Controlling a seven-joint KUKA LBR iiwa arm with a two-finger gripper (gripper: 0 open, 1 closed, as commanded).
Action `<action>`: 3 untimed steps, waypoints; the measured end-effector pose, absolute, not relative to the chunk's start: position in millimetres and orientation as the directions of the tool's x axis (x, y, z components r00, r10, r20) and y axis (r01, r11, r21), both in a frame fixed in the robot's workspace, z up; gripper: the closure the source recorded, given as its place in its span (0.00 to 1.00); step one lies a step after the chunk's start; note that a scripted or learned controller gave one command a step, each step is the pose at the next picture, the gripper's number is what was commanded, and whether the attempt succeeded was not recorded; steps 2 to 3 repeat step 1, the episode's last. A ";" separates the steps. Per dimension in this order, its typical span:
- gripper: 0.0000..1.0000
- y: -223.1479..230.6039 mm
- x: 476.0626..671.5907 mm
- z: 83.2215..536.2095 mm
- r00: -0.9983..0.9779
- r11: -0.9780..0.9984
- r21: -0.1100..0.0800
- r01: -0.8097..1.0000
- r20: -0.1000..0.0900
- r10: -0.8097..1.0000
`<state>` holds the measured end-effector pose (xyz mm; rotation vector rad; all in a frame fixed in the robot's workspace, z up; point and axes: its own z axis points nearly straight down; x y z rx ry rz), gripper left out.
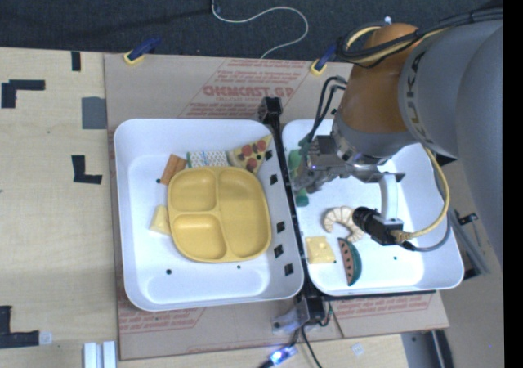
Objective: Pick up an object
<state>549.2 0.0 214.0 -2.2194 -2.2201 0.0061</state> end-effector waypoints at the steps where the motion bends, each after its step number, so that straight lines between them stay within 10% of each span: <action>1: 1.00 -10.5 551.3 216.3 -0.001 0.001 -0.002 1.000 0.000 1.000; 3: 1.00 -10.5 551.3 216.3 -0.001 0.001 -0.002 1.000 0.000 1.000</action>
